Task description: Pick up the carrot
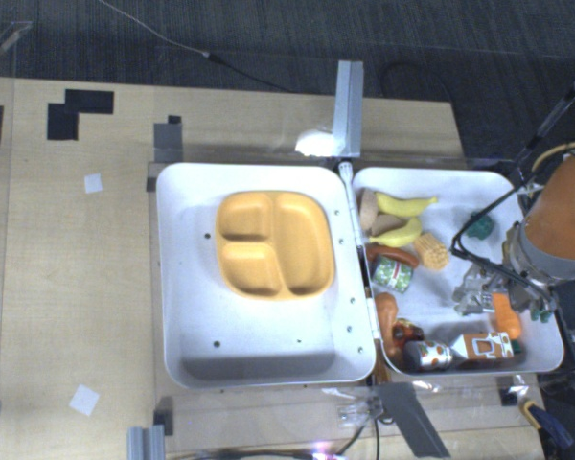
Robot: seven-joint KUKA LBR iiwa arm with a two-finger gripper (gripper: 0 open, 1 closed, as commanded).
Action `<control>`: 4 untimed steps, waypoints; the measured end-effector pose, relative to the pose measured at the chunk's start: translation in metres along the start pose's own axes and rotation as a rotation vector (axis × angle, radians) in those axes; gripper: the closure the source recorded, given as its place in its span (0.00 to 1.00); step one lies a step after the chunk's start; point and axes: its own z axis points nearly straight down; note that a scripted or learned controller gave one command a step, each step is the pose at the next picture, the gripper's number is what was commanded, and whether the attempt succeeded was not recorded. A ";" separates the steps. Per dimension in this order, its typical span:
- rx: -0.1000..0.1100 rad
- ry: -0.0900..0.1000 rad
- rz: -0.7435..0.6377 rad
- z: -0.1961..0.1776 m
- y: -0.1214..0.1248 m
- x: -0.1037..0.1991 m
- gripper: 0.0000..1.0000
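Orange carrot point(507, 315) lies just beside the gripper point(474, 295) — finger state unreadable — a bottle point(460, 351) crowding it could spoil the grasp.

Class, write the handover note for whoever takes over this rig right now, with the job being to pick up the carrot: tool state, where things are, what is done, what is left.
Tool: low over the right bin, at its right side; whether it is open or shut cannot be told from this view.
Carrot: orange piece lying in the right bin just beside the tool, by the right wall, above the bottle. It is not visibly gripped.
Left bin: holds the yellow divided plate.
Done: the arm has reached the carrot's area.
Left: confirm the grip and lift the carrot out of the clutter.
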 end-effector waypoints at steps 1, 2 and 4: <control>0.000 -0.004 -0.004 -0.068 0.032 0.026 1.00; 0.001 0.003 -0.151 -0.030 -0.011 0.022 1.00; 0.002 -0.004 -0.100 -0.037 -0.025 0.013 1.00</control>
